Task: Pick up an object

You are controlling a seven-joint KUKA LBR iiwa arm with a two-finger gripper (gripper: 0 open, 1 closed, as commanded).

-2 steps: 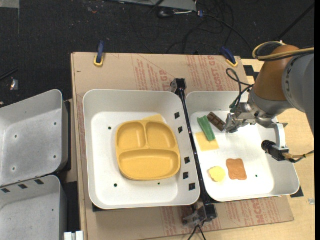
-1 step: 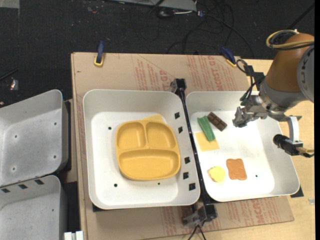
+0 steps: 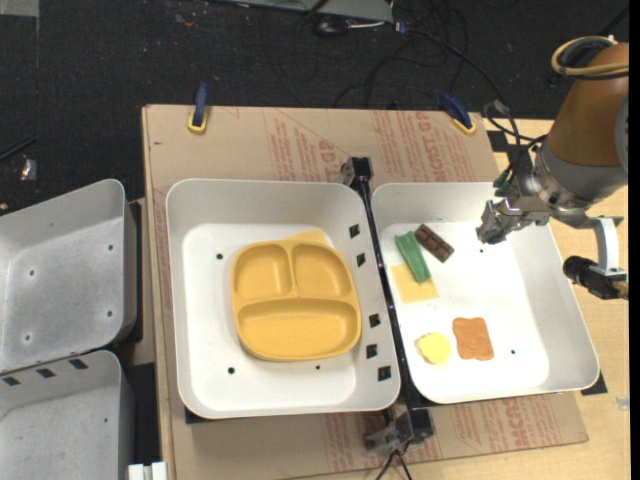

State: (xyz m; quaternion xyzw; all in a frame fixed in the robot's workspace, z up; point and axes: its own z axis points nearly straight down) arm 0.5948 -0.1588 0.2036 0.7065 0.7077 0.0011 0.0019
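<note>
Gripper (image 3: 493,226) hovered over right white bin (image 3: 560,298), jaw state impossible to tell | small brown rectangular block (image 3: 433,241) lay just left of it beside green bar (image 3: 411,257) | block judged light, stiff; grasp across short sides.

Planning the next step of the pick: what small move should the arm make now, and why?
Probably shift the tool left and down toward the brown block. The tool hangs over the right bin's upper part, and that block looks like the nearest piece, beside the green bar.
</note>
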